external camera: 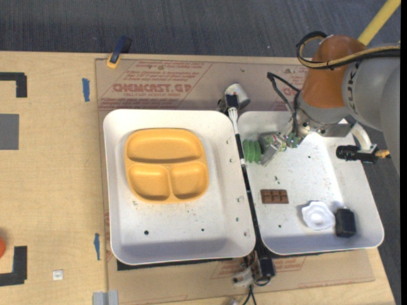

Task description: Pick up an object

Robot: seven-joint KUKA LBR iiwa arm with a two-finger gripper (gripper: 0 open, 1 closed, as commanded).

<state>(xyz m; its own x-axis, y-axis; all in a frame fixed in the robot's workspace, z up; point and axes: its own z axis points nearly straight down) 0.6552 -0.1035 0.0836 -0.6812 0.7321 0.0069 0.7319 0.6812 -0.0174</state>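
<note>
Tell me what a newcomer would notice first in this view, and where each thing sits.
The yellow three-compartment tray stands out first, lying in the left bin. Next comes the grey arm with its orange band, reaching in from the right, its gripper low at the back left of the right bin, right next to a green object. Near that bin's front lie a brown bar, a white piece and a black block.

Bright even overhead light, soft short shadows, mild glare on the white bins (121, 170), slightly soft focus
</note>
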